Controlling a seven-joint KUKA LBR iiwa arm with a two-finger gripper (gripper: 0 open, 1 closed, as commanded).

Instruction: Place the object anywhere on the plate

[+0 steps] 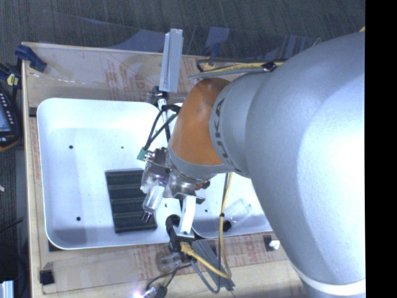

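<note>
A black ribbed rectangular plate (127, 198) lies flat in the left white bin (68, 166), towards its front right. My gripper (154, 205) hangs over the plate's right edge, at the seam between the two bins. I see nothing held in it. The grey arm with its orange band (195, 126) reaches in from the right and covers most of the right bin (248, 228). A small pale object (239, 212) peeks out beneath the arm near the right bin's front wall.
The left bin's floor to the left of and behind the plate is bare white. A grey upright bar (172, 59) stands behind the bins. Yellow cables (205, 259) trail over the bench's front edge.
</note>
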